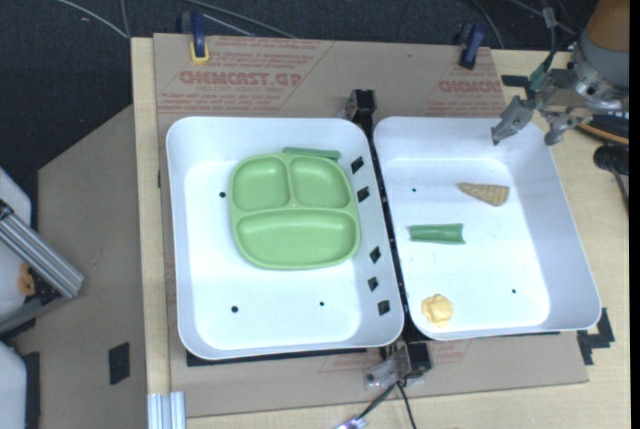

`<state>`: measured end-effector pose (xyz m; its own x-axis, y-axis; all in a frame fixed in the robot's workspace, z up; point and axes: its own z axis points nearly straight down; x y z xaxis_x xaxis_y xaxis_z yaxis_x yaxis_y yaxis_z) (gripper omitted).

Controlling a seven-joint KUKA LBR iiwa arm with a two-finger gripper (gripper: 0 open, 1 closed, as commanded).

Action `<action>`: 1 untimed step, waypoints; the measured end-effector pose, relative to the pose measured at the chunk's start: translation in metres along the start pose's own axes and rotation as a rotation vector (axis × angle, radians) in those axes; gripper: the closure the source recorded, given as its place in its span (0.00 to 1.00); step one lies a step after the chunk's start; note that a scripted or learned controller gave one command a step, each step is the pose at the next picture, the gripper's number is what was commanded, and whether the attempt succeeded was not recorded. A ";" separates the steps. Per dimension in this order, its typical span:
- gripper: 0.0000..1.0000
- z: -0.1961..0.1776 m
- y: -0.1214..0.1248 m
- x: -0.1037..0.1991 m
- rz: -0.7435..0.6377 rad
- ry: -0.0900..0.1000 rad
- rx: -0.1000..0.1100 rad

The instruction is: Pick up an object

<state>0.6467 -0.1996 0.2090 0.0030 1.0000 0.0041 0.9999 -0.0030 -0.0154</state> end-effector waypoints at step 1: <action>0.00 -0.009 0.003 0.001 -0.003 -0.003 -0.015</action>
